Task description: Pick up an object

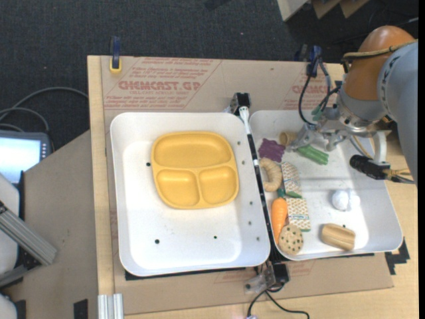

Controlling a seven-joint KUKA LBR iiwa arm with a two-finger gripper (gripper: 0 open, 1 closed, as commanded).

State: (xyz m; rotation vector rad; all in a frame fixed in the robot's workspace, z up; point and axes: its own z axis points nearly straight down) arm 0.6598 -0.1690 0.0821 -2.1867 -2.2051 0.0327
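Currently the arm [380, 65] reaches in from the right, and its gripper [317, 141] hangs low over the far part of the right bin [393, 226]. I cannot tell from this slanted view whether the gripper is spread or pressed together, and nothing is plainly caught in it.

A green pod [313, 154] lies on the bin floor just beside the gripper, on its near side; whether the two touch I cannot tell. To the pod's left sits a purple piece [271, 149], with a small tan bit [285, 138] just behind it.

Along the bin's left wall runs a row of toy food: a pale ring [270, 173], a cracker [291, 178] touching it, then a carrot [279, 212] beside a second cracker [299, 213], and a cookie [290, 240] at the near corner. A white ball [340, 200] rests well apart from the pod, toward the right side, and a bread roll [337, 236] lies near the front rim.

In the left bin [133, 234] sits a yellow plate [194, 168] with three compartments, flat and toward the far half. Both bins stand side by side on a brown board [166, 78].
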